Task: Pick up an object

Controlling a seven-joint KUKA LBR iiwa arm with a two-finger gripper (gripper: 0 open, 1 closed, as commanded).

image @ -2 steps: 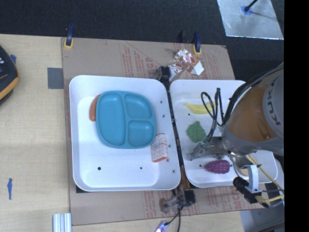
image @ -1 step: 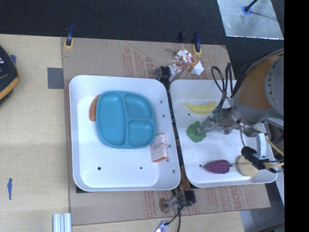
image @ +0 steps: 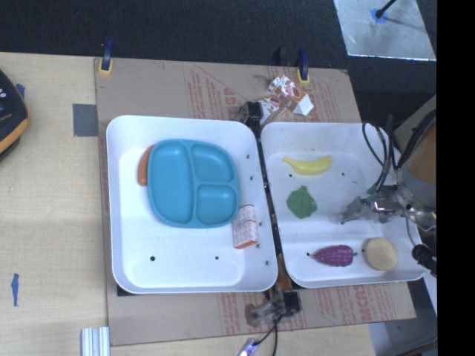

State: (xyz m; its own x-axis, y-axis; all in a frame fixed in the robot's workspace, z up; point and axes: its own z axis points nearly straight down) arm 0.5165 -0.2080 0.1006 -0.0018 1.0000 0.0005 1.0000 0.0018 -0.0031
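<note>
The right bin (image: 349, 136) holds a yellow banana (image: 307, 165) near its back, a green leafy item (image: 301, 202) in the middle, a purple bunch of grapes (image: 334, 255) at the front and a beige round item (image: 381, 254) at the front right. My gripper (image: 360, 209) hangs low over the right side of this bin, right of the green item and above the beige one. I see nothing in its grasp. The left bin (image: 126, 258) holds a blue divided plate (image: 193, 183), an orange item (image: 142, 167) half hidden under the plate's left edge, and a small carton (image: 246, 226).
Black cables (image: 380, 150) loop over the right bin's far right side. A crumpled wrapper (image: 286, 95) lies on the cardboard behind the bins. Clamps (image: 106, 54) hold the cardboard at the back. A yellow-black device (image: 9, 117) sits at the far left.
</note>
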